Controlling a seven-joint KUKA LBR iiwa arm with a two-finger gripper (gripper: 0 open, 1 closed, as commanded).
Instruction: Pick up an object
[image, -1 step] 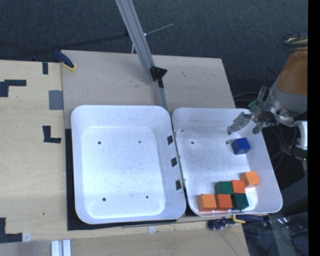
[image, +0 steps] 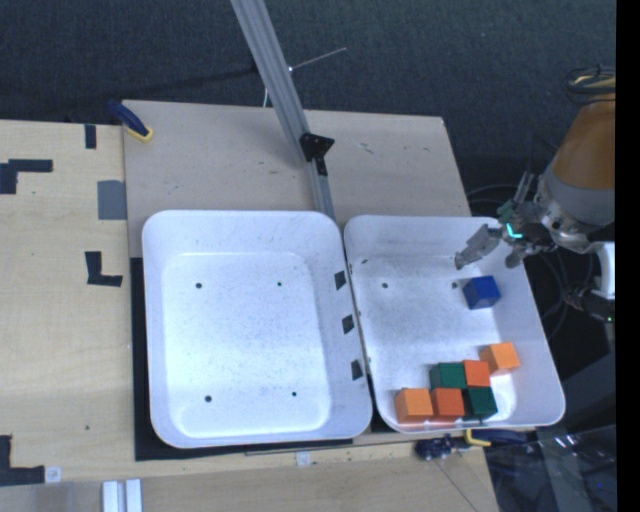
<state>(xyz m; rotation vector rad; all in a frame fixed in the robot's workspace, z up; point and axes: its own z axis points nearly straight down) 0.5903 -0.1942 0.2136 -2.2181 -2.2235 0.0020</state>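
two shallow white bins, a left bin (image: 165, 330) and a right bin (image: 400, 250), sit side by side on the desk (image: 230, 160). the right one holds one blue block (image: 482, 291), four orange blocks (image: 413, 403) (image: 448, 401) (image: 477, 373) (image: 500, 356) and two green blocks (image: 449, 375) (image: 481, 400).

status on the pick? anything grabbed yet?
Done: the grey two-finger gripper has reached the right white bin and sits just above the small blue cube. In hand: nothing between its fingers; the cube lies on the bin floor. Left: descend, close on a block, lift. The orange and green blocks sit clustered at the near edge.
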